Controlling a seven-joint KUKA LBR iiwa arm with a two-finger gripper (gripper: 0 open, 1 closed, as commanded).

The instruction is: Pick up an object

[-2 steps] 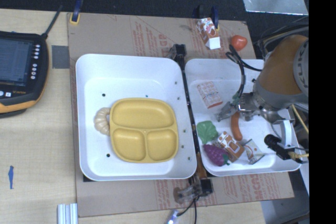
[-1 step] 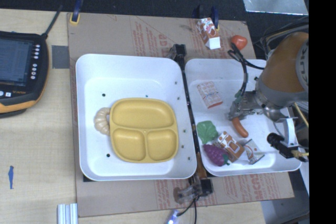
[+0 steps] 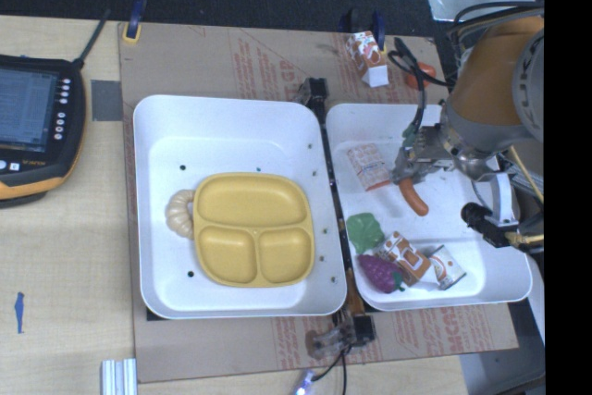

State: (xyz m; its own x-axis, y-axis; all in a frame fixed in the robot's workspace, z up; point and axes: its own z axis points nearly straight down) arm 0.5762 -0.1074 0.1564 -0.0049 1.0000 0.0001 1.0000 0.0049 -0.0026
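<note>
My gripper [image 3: 412, 169] hangs low in the middle of the right bin [image 3: 504, 290], just above the upper end of an orange sausage-shaped toy [image 3: 416, 199]. A clear packet with red print [image 3: 367, 164] lies just left of the gripper. Toward the bin's front lie a green toy [image 3: 363, 230], a bunch of purple grapes [image 3: 377, 272] and two small printed cartons [image 3: 407, 257] [image 3: 447, 267]. Nothing shows as lifted off the bin floor.
The left bin [image 3: 166, 134] holds a yellow divided plate [image 3: 252, 227] with a beige pastry-like toy [image 3: 178, 212] at its left side. A small carton [image 3: 367, 55] stands on the cardboard behind the bins. A control pendant [image 3: 32, 125] lies at far left.
</note>
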